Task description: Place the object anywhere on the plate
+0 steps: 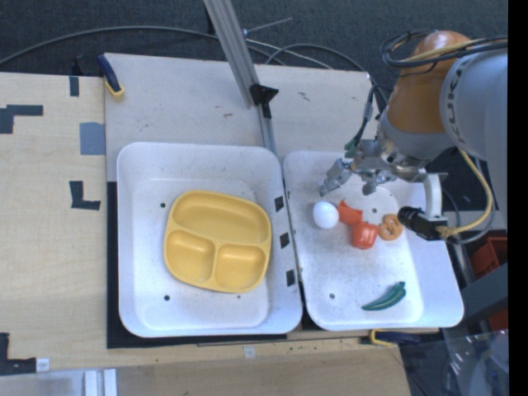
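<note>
A yellow plate [218, 241] with three compartments lies in the left bin [132, 246], tilted a little, with nothing on it. Everything else is placed from this plate.

In the right bin [429, 299], right of the plate across the two bin walls, a white egg [325, 214] lies closest to it. Just beyond the egg sit two red-orange pieces [357, 225], one touching the egg's far side and one slightly lower. Farther right is a small orange ring [390, 228]. A green pepper [384, 296] lies lower in that bin, well apart from the rest.

The gripper [356, 174] hangs above the right bin, up and right of the plate, just above the egg. Its fingers are spread apart and grasp nothing.

A metal pole [235, 44] crosses the counter [49, 180] above the plate.
</note>
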Motion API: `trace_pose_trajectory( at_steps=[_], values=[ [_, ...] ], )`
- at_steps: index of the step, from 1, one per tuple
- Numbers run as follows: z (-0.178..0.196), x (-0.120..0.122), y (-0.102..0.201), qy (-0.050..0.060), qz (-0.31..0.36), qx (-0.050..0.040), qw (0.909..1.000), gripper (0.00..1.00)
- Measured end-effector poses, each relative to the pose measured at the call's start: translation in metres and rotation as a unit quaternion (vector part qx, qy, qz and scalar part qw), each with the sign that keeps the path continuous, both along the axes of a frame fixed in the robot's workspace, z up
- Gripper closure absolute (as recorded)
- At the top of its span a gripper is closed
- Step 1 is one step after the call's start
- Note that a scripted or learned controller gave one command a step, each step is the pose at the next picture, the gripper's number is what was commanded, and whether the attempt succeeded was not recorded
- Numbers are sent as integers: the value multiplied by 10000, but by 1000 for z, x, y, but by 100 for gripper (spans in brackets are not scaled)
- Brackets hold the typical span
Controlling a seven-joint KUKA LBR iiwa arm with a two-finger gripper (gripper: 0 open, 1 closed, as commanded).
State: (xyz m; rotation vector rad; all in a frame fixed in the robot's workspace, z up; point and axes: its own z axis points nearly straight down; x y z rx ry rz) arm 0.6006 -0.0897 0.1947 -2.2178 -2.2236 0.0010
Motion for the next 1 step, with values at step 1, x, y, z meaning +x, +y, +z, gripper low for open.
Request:
trace_pose_trajectory(
  at_steps=[1],
  values=[
    [0, 0, 0, 0, -1, 1, 10000, 0]
  ],
)
